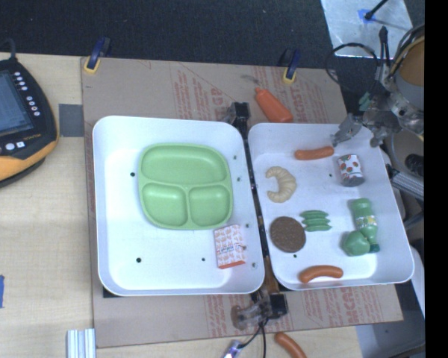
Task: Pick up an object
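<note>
My gripper point(360, 134) hangs over the back right corner of the right bin point(392, 278), open, with nothing between its fingers. Just left of it and below lies a small orange sausage point(313, 153). A short can with a red-and-white label point(349, 168) lies just in front of it. Further forward in the same bin are a pale croissant point(281, 183), a brown round patty point(287, 233), a green pea pod point(314, 220), a green bottle point(361, 226) and a second sausage point(321, 274).
The left bin point(116, 267) holds a green divided plate point(185, 185) and a small red-and-white packet point(229, 245). An orange carrot point(272, 105) lies outside behind the bins. A teach pendant point(15, 121) rests at the far left of the bench.
</note>
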Motion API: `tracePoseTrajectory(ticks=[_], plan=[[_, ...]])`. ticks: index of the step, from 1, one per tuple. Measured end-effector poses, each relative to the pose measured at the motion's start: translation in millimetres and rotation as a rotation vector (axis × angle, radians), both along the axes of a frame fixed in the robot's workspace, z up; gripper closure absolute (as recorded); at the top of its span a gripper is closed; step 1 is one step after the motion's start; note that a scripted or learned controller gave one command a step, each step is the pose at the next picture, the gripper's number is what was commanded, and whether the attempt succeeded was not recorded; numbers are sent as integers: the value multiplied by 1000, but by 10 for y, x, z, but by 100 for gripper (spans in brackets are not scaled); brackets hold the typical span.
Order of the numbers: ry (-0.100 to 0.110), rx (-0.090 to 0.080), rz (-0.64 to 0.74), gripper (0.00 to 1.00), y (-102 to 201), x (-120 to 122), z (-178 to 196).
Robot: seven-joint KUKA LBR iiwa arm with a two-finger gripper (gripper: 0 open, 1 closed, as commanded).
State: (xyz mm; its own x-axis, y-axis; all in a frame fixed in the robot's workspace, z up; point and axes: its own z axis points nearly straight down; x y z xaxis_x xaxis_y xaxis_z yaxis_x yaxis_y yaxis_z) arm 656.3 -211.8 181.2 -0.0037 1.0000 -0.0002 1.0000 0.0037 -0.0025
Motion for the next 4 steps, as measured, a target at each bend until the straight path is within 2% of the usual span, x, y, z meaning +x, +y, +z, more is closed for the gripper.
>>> tracePoseTrajectory(ticks=[1, 2, 3, 4], plan=[[3, 1, 1, 0, 4, -444, -903], [2, 0, 2, 0, 214, -1214, -898], [0, 0, -1, 0, -9, -1803, -328], [0, 0, 0, 0, 4, -793, 297]])
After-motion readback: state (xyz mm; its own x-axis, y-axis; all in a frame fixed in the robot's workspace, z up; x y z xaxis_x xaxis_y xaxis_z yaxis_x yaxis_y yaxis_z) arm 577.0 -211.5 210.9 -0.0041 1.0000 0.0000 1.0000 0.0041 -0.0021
